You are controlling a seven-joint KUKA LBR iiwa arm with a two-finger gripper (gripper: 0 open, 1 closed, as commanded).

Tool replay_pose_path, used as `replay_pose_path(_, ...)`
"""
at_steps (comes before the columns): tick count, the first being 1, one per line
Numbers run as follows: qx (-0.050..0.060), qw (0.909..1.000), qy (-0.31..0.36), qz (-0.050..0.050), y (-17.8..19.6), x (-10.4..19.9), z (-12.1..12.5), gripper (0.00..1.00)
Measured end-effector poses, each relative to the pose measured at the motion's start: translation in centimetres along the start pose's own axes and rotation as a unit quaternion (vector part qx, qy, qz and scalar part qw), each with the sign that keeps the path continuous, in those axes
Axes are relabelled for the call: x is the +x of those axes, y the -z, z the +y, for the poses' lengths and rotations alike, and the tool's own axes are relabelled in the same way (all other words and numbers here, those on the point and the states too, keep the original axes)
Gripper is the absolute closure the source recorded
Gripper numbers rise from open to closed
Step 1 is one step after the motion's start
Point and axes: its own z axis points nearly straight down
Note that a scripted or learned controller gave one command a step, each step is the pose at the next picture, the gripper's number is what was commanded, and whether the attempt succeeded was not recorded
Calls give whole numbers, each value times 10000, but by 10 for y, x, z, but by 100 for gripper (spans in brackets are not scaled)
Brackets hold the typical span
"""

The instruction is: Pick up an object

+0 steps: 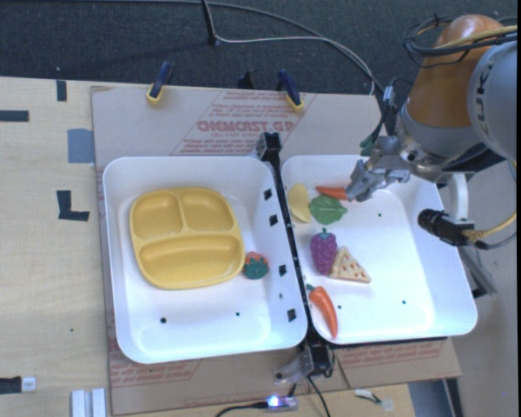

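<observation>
Arm [469, 76]: cut off by my frame's right edge. Pincer [362, 187]: fingertips too blurred for me to read. Carrot [333, 193]: right end hidden beneath pincer.

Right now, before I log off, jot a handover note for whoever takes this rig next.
Tool: low over the right bin, at the carrot; grip state unclear.
Right bin: carrot, lemon slice, green leaf, grapes, pizza slice, chili.
Left bin: yellow tray, small strawberry beside it.
Done: nothing visibly lifted.
Left: grasp one item and raise it.
</observation>
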Motion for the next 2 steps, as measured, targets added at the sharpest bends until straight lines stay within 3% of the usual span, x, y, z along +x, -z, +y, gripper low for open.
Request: replay_pose_path(2, -4, 10000, 4, 2, 4, 100, -2, 100)
